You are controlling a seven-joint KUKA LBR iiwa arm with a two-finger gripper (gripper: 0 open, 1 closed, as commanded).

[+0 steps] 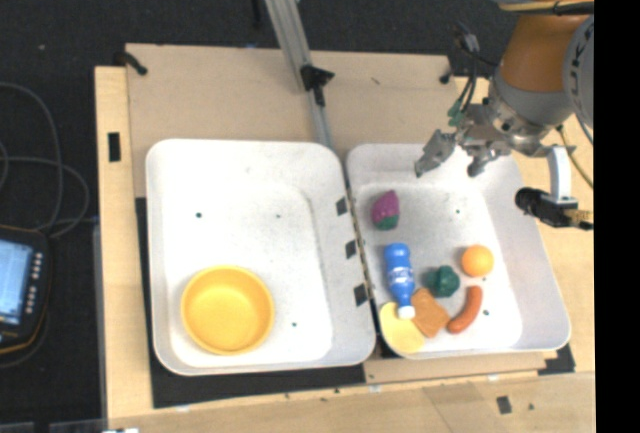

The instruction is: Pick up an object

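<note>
Hand [456,161] over far edge of right bin [520,221], fingers spread apart, nothing between them. Nearest object: purple toy [386,209], lying toward camera and left of hand. Judgement: short reach there.

Yellow bowl [227,309]; blue bottle [399,273]; orange ball [477,261].

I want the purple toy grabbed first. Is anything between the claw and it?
Nothing visible does. The claw hangs over the right bin's far end, and the purple toy lies apart from the other items, with bare bin floor between them.
</note>
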